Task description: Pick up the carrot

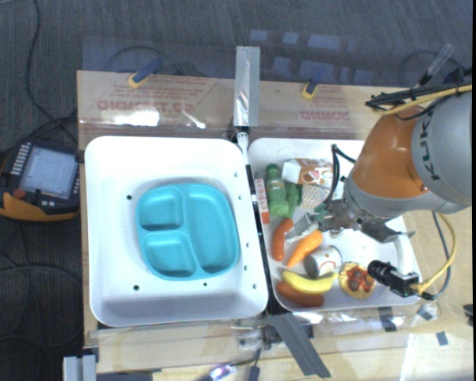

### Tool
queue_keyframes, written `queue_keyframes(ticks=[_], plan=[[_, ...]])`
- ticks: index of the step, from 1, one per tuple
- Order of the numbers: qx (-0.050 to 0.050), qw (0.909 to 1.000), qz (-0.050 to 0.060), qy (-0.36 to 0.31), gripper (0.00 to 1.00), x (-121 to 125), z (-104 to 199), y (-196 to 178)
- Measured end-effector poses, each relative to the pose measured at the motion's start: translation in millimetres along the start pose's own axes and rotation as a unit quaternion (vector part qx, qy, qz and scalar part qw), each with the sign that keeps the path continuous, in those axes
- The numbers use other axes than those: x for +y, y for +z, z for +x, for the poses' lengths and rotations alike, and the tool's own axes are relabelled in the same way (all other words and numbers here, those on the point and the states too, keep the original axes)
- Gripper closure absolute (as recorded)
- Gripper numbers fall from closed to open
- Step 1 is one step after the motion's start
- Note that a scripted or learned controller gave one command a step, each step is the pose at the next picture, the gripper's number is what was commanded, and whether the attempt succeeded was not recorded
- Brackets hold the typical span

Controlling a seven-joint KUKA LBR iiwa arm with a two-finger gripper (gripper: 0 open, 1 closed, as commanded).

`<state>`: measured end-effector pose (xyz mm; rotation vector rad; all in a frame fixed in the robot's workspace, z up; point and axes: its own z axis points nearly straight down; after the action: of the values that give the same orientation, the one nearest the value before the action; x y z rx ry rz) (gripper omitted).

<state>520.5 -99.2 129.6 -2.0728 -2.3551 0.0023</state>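
Observation:
The carrot (pixel 304 248) is a short orange piece lying at a slant in the middle of the right bin (pixel 404 248), just above the banana (pixel 305 282). My gripper (pixel 320 220) hangs low over the bin, directly above and slightly right of the carrot's upper end, under the grey wrist and orange band (pixel 387 165). The wrist body hides the bin's upper right part. I cannot see the carrot held.
Packed around the carrot are a red-orange oblong piece (pixel 278 239) to its left, a green bottle (pixel 276 193), a printed packet (pixel 312 172), a white round item (pixel 328 261) and a red-yellow fruit (pixel 355 279). The left bin (pixel 111 292) holds a blue divided tray (pixel 188 228).

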Motion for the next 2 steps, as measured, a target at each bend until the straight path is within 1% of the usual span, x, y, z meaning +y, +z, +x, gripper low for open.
queue_keyframes(ticks=[1,2], plan=[[-0.001,0.9844,-0.001,-0.176,0.00,33,36,-54],[-0.003,0.9662,-0.006,-0.258,0.00,5,-16,40]])
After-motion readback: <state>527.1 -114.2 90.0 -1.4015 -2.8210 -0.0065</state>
